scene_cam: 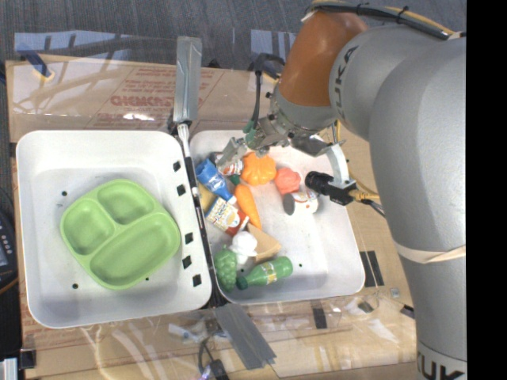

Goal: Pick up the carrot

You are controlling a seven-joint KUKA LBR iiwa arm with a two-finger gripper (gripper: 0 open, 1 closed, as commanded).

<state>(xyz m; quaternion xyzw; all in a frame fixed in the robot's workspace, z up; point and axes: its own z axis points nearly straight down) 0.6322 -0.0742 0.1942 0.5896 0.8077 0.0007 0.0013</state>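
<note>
The carrot (248,205) is a slim orange piece lying slantwise in the right bin (337,248), near its left wall. It lies among other toy foods, just below a rounder orange piece (259,169). My gripper (235,153) hangs low over the bin's back left part, above and slightly left of the carrot's upper end, beside a blue packet (212,176). I see nothing held in it.
Around the carrot lie a red piece (287,180), a small white figure (302,203), a labelled packet (225,214), a green bottle (268,272) and broccoli (226,268). The left bin (40,275) holds a green divided plate (120,233). The arm's bulk covers the right side.
</note>
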